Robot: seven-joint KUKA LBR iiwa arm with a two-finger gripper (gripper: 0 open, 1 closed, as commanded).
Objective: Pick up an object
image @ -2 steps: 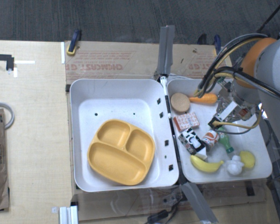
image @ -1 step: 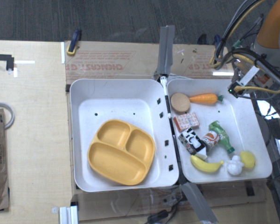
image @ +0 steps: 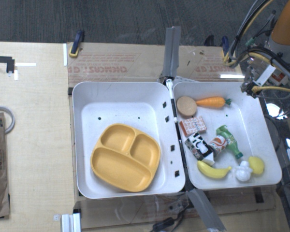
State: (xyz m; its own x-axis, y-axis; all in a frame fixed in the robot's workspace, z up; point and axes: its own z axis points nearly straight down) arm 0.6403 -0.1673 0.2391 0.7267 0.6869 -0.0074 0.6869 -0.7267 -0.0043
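Two white bins sit side by side on the bench, and the left bin [image: 82, 144] carries a yellow divided plate [image: 125, 156] lying toward its near edge. The right bin [image: 261, 129] has all the small things: a round tan disc [image: 186, 106] in its far left corner with a carrot [image: 211, 101] lying just beside it along the far edge, and a small pink patterned box [image: 193, 125] below the disc. Near the middle lie a black-and-white carton [image: 199, 146], an orange-and-white can [image: 217, 144] and a green bottle [image: 229, 141], crowded together. Along the near edge a banana [image: 213, 170] lies left of a white lumpy thing [image: 242, 172], perhaps a toy, and a lemon [image: 256, 165]. The gripper [image: 253, 85] hangs over the bin's far right corner, above the rim, tangled among cables, and I cannot tell how its jaws stand.
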